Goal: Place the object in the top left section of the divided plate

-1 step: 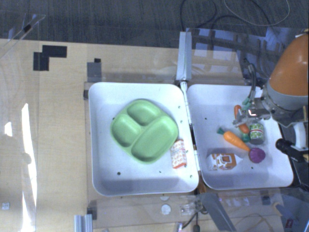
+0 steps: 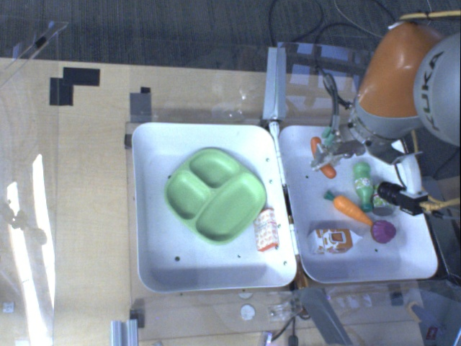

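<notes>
You see the claw (image 2: 333, 152) over a small carrot (image 2: 318, 148), long axis up-down; grip state unclear. Plate (image 2: 215, 193) left.

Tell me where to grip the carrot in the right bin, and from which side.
Grip the carrot across its thick orange middle, coming straight down from above. It lies flat and slanted, green top toward the upper left, and bare floor along both long sides leaves room for fingers, though the green bottle sits close.

Read "KUKA" in part, in dark letters running sideways on the grey arm (image 2: 439, 78) at the right edge; found the print on the packets too small to make out.
</notes>
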`<state>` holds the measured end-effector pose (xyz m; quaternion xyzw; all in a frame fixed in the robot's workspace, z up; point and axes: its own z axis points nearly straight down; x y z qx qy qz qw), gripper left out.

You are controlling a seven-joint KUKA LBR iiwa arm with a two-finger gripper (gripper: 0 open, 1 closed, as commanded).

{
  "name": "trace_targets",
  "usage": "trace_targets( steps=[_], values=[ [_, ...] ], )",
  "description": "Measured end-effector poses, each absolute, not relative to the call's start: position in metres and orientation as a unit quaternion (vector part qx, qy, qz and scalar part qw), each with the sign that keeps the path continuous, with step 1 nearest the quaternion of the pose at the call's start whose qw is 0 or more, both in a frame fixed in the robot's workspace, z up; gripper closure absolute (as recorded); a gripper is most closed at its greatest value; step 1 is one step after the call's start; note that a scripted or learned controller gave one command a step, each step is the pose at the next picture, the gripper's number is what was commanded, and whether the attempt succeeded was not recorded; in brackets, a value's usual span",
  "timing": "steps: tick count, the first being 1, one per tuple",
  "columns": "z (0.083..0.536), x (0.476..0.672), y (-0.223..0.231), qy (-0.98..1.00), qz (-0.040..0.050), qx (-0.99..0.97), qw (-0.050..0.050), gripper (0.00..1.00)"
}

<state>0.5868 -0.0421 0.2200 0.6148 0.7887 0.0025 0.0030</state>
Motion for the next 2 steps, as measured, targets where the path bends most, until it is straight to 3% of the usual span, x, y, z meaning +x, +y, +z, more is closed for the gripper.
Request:
trace_targets(
  steps=[1, 2],
  values=[
    [0.2420, 0.5839, 0.0273, 0.879, 0.0029, 0.476, 0.004, 1.00],
    [0.2421, 0.5839, 0.0270, 0.879, 0.0030, 0.476, 0.004, 0.00]
  ],
)
